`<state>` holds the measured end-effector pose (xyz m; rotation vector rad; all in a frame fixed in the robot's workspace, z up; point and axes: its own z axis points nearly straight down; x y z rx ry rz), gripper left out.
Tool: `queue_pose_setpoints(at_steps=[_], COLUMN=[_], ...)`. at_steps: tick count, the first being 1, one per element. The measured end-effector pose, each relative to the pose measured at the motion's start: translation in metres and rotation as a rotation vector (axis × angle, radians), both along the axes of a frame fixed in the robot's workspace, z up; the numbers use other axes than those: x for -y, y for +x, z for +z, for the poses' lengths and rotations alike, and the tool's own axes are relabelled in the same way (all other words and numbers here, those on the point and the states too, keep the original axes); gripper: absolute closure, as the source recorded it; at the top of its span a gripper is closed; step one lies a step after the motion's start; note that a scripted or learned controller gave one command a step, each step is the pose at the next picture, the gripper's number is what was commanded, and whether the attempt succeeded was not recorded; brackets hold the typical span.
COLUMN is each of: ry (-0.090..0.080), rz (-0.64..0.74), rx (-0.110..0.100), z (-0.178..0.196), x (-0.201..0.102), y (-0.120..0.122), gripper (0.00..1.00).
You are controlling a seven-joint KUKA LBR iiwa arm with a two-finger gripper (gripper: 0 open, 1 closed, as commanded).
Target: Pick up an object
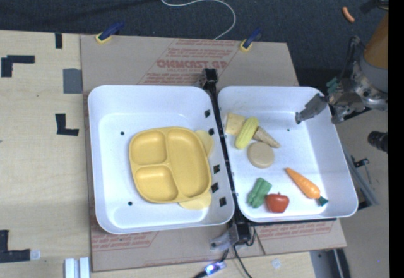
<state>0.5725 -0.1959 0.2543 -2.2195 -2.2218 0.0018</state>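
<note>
Target candidates: small toy foods lie in the right-hand shallow white plastic bin (338,163); none is lifted yet, so any of them could serve as my object.
Nearest pick: the orange plastic carrot with a green tip (303,183) lies flat and slanted near the bin's right wall, apart from its neighbours.
Other pieces: a yellow toy corn cob (247,132) leans against a pale yellow wedge (234,124) near the divider; a tan cone-shaped piece (267,139) sits just beside a round beige disc (261,155); a green toy vegetable (258,192) touches a red toy tomato (276,202) at the front edge.
My pincer: the dark two-finger pincer (314,108) hangs over the bin's upper right corner, carrying nothing; I cannot tell whether its fingers are spread or together.
Step in hand: approach, I judge; the grasp is not yet made.
Next move: I need to travel inward and down over one chosen piece, aligning across its narrow side.
Obstacles: the bin's right wall crowds the carrot; the clustered corn, wedge and cone could get nudged together.
Left bin: a yellow divided plastic plate (170,164) rests in the other shallow white bin (104,144).
Underneath: cardboard sheet (183,62) on the wooden surface (31,144).
</note>
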Motion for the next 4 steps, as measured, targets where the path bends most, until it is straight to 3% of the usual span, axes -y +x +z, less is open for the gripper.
queue_pose_setpoints(at_steps=[3, 4], ry=[0.001, -0.003], rz=[0.001, 0.001], rx=[-0.004, 0.003], z=[-0.152, -0.169], x=[0.012, 0.012], y=[-0.013, -0.012], gripper=[0.0, 0.0])
